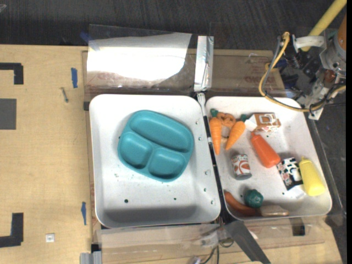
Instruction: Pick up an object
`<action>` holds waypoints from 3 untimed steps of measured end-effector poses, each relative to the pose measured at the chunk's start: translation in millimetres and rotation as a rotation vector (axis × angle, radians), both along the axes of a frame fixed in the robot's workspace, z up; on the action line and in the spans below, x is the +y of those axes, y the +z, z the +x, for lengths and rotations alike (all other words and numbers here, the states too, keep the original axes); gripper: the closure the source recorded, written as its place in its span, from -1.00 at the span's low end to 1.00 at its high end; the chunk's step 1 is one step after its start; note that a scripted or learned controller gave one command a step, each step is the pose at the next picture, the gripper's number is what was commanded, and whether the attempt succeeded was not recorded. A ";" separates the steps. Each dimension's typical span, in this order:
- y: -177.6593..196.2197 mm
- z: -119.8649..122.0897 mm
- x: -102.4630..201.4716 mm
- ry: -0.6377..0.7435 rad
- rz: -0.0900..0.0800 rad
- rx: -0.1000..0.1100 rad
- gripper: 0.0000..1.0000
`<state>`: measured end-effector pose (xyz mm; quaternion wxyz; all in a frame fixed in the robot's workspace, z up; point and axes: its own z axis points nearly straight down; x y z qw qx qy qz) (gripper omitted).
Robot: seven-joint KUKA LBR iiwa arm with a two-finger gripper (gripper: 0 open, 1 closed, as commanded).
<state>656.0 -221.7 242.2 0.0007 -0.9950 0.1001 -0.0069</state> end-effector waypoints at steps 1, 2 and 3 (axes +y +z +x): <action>49.7 12.4 -0.3 -0.043 0.004 0.008 1.00; 17.9 11.4 54.8 -0.041 0.009 0.019 1.00; -140.0 8.0 3.5 -0.001 0.010 0.025 1.00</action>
